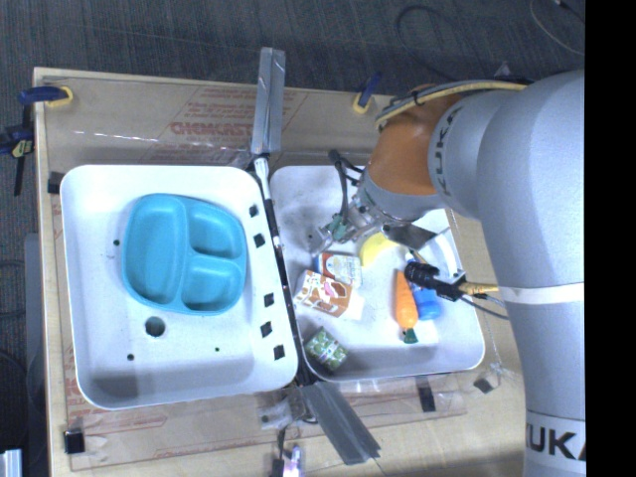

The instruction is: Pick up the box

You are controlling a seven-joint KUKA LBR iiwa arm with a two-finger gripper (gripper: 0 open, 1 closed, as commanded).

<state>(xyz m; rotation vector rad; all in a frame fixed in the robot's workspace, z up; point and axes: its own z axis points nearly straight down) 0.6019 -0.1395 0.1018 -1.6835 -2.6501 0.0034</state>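
Note:
The box (330,286), a small carton printed in white, orange and brown, lies flat near the middle of the right bin (298,192). My gripper (338,229) hangs just above and behind the box, at its far end, under the orange band of the wrist (405,162). The wrist and the clutter hide how the gripper's tips stand against the box.
In the right bin, a yellow item (374,249) lies beside the gripper. An orange carrot-like piece (404,304) and a blue item (427,303) lie to the right of the box. A green patterned packet (325,349) sits at the front. The left bin (89,346) holds a blue divided tray (186,252).

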